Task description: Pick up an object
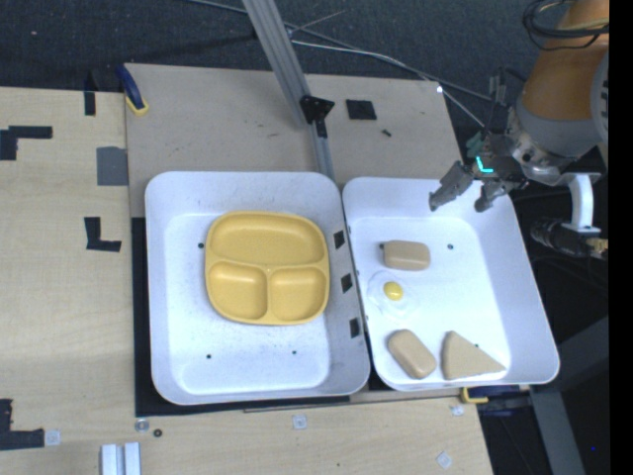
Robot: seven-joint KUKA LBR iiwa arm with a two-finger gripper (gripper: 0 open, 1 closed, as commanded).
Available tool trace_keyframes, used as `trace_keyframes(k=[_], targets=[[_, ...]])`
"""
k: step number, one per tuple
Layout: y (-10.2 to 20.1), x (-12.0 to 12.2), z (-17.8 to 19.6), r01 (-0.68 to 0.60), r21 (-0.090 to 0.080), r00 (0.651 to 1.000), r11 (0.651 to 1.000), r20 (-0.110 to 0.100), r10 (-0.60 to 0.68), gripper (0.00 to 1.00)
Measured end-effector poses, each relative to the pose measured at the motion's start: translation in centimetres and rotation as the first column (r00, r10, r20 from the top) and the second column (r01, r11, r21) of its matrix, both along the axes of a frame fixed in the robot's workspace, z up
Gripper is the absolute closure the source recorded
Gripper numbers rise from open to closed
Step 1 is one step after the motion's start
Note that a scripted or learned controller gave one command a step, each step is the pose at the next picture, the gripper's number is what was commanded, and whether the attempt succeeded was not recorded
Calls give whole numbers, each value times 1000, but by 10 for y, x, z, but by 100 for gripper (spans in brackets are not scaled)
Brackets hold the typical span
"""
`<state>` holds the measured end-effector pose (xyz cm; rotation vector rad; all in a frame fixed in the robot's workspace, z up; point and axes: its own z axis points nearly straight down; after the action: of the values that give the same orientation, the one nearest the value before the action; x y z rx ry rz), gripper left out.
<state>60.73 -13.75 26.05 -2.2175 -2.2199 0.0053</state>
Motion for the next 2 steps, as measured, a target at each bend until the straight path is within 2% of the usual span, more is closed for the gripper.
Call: trace_keyframes(k=[1, 2], targets=[[0, 1, 2, -1, -1, 1000, 1000, 4, 1, 0], [5, 0, -62, 0, -1, 1000, 1000, -1, 0, 0]])
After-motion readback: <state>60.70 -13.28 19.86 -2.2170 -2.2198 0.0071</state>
